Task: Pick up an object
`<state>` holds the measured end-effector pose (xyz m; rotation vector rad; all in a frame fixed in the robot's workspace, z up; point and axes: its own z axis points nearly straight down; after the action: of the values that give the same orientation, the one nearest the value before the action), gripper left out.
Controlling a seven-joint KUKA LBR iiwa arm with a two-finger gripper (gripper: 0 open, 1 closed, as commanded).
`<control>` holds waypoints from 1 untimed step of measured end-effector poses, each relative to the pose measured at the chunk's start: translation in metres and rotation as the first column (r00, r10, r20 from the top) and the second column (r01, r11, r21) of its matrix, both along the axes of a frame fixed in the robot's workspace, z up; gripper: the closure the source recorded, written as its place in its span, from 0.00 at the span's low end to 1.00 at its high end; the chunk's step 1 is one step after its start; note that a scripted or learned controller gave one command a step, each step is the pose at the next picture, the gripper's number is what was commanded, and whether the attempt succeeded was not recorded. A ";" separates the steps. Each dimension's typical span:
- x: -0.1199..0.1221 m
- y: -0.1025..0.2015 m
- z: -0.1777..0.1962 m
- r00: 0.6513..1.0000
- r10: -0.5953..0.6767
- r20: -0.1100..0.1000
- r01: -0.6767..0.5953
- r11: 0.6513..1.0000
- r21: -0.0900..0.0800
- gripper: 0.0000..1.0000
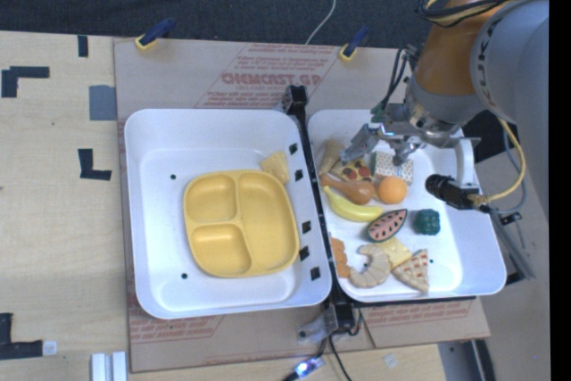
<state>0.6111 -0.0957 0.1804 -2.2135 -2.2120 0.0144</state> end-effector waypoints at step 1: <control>0.003 0.000 0.007 1.000 0.003 0.013 -0.003 1.000 -0.001 0.00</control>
<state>0.6142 -0.0957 0.1877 -2.2178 -2.2221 0.0017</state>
